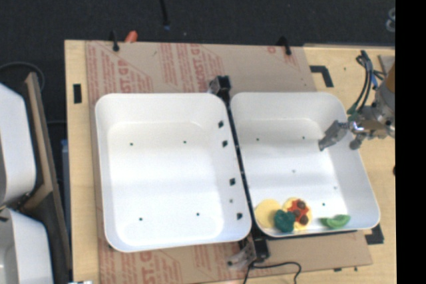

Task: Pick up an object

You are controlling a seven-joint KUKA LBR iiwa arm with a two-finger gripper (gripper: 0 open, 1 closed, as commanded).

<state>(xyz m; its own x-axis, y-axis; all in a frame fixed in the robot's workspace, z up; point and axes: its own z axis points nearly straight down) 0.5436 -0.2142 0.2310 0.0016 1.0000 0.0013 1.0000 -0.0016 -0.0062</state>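
Observation:
Several small objects lie along the front edge of the right bin (313, 110): a pale yellow round piece (267, 212), a teal lump (285, 221), a yellow toy with red and dark marks (299, 209) and a green piece (336, 221). My gripper (341, 140) hangs over the right bin's far right side, well behind these objects. Its two grey fingers (329, 138) are spread apart, open, with nothing between them.
The left bin (166, 116) stands beside the right one, with black clips (229, 143) along the divide. Both rest on a cardboard sheet (173, 66) on the wooden bench. Cables hang near the arm at the right edge.

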